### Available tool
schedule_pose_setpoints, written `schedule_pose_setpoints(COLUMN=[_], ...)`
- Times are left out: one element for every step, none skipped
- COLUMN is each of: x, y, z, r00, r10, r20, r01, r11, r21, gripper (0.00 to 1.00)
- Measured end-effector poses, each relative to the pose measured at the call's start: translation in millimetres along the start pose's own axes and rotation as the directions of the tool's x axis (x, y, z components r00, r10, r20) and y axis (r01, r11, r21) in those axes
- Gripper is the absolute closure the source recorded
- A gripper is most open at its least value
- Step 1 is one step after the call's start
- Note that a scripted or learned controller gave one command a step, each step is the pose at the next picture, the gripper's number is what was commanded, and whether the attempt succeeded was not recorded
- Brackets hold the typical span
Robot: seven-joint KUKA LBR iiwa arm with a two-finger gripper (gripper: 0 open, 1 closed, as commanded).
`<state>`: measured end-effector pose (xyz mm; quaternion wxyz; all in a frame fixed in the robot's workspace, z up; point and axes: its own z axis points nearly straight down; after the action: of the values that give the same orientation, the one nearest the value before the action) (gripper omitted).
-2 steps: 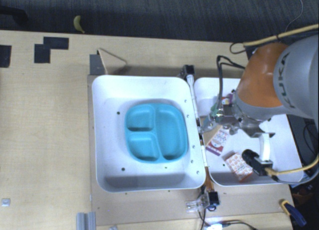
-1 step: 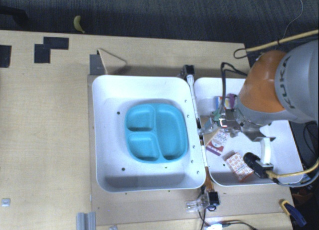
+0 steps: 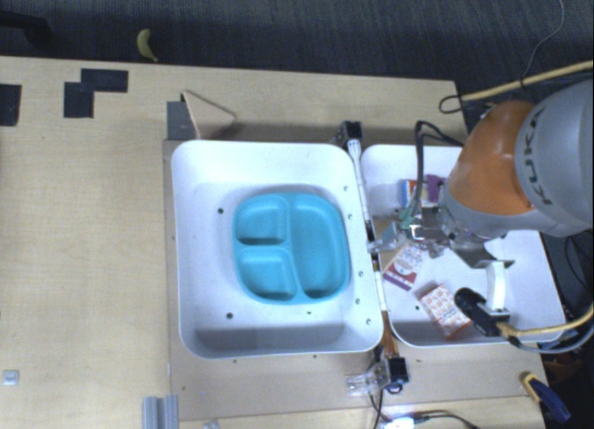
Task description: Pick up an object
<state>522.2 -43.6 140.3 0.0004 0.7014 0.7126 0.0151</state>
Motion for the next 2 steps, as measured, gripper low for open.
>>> schedule_pose_setpoints(x=[-1.3, -2.1], y=[-0.5, -0.8], z=[1.2, 1.9], r00=[1.000, 1.000], r10=[0.000, 0.000], r20=[-0.001, -0.002], r01=[0.000, 0.000], r11=[1.000, 1.000], r21=[-0.003, -0.005], gripper=[0.00, 0.00])
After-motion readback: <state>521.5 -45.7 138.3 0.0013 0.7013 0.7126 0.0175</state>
